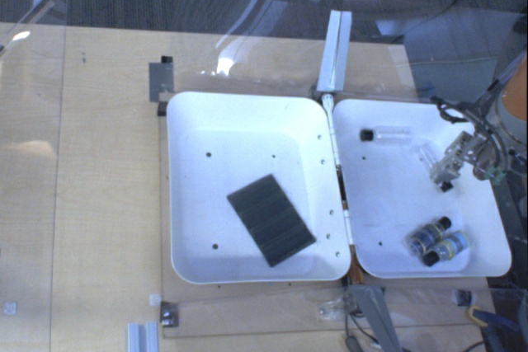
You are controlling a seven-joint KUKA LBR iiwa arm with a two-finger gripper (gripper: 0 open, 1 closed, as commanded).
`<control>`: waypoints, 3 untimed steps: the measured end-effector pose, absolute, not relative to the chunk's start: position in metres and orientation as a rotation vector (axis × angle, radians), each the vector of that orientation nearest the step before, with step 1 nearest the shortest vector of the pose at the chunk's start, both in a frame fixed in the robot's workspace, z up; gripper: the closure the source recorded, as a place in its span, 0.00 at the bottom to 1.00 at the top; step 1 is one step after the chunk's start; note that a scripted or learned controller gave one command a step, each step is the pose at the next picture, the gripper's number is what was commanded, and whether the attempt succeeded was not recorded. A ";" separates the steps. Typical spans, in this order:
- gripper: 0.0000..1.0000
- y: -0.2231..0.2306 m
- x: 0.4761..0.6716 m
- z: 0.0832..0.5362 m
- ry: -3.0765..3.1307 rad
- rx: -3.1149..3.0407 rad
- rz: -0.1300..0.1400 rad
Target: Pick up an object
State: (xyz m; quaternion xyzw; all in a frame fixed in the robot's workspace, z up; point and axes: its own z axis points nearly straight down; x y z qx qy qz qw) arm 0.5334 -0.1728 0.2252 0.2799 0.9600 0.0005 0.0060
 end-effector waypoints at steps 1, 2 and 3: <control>1.00 -0.115 0.558 0.236 3.014 0.845 0.004; 1.00 -0.044 0.659 0.220 2.996 0.916 0.006; 1.00 -0.043 0.662 0.233 2.986 0.907 0.012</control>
